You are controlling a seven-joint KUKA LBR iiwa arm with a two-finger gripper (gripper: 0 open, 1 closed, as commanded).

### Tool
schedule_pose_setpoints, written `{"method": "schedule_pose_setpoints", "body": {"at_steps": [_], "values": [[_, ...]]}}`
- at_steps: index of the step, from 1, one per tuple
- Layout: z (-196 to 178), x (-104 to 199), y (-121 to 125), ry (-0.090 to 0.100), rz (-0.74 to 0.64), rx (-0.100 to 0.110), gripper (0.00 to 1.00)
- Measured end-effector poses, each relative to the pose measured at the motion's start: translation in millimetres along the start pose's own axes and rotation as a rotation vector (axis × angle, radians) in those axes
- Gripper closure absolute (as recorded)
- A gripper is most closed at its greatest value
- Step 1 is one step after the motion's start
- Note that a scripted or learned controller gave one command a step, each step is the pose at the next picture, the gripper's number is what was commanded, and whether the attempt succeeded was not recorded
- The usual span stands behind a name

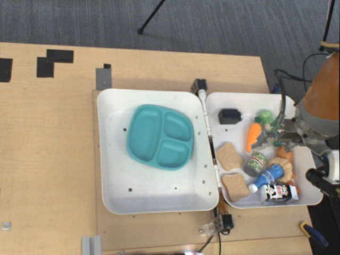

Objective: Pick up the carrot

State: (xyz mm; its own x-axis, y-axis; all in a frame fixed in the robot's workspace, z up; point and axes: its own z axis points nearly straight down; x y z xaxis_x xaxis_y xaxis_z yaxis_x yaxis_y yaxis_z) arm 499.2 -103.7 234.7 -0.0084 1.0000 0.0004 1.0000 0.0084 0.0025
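The jaws [272,135] hover in the right bin [241,101], just right of the carrot [253,136]; how far open they are, I cannot tell.

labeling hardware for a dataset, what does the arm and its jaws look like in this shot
The arm enters from the right: a rounded orange band sits above a grey wrist section. The gripper below it is a cluster of silvery-grey metal parts, small and hard to make out against the bin's clutter. Thin black cables loop near the arm's upper side.
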Motion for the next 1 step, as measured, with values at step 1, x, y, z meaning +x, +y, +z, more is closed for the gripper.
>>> {"method": "schedule_pose_setpoints", "body": {"at_steps": [1], "values": [[107.8, 0.3, 37.2, 0.001, 0.072, 0.010, 0.00]]}}
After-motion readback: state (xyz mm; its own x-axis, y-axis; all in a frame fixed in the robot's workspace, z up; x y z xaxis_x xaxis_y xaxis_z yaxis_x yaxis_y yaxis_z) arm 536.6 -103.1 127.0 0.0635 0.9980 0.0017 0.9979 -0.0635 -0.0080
